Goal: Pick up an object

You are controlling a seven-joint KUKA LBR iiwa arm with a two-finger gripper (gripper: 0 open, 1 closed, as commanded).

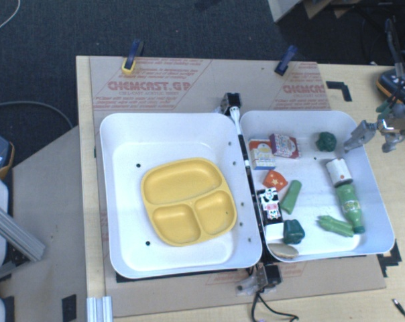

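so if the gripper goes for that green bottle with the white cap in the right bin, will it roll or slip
The green plastic bottle with the white cap lies on its side on the smooth floor of the right white bin, so a push across its round body would probably roll it. It looks stiff and likely light. Its rounded sides may slip unless the fingers close squarely across the body.

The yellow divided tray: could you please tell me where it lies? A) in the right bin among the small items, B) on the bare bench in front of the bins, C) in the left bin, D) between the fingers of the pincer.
C: the yellow divided tray lies flat in the left bin, while the small items, such as the green bottle, sit in the right bin.
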